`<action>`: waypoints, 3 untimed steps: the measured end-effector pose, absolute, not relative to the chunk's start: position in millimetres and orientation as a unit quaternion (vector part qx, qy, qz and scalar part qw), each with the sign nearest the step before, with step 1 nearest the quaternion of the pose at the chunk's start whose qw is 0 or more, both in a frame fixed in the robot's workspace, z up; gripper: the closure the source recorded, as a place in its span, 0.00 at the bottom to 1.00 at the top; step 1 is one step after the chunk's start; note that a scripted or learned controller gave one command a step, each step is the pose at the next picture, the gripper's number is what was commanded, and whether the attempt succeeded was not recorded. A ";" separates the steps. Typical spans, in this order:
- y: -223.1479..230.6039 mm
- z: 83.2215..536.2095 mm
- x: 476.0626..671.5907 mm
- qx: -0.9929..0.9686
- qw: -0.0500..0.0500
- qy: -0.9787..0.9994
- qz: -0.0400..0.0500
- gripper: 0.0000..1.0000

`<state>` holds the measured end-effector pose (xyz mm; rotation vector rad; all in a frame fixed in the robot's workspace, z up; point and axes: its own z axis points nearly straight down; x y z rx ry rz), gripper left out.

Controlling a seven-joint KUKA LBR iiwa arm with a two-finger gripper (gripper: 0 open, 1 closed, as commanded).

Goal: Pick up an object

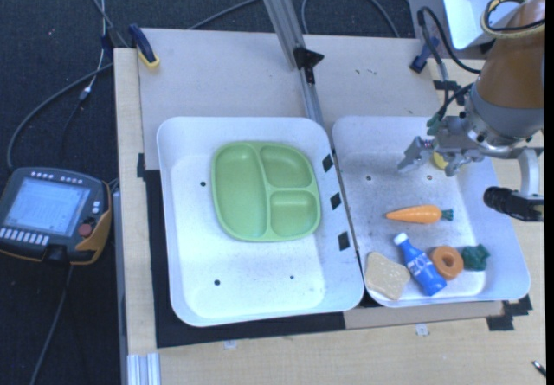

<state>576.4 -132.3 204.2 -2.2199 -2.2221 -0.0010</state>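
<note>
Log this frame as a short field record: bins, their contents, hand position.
left bin: green divided plate
right bin: carrot, blue bottle, bread slice, donut, dark green item
hand: above the right bin's far part, nothing visibly between its fingers
yellow object under hand: partly hidden, identity unclear

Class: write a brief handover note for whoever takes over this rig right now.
Gripper: fingers spread open, holding nothing, above the upper part of the right bin.
Right bin, lower half: carrot, blue bottle, bread slice, bagel, small green piece.
Left bin: green divided plate.
Done: nothing picked.
Left: descend on one object, close, lift.
</note>
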 end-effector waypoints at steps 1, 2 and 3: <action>-129.9 161.8 577.5 -0.707 0.003 -0.707 0.001 0.00; -136.4 108.5 568.8 -0.707 0.004 -0.707 0.002 0.00; -135.7 84.9 569.4 -0.707 0.001 -0.707 0.000 0.00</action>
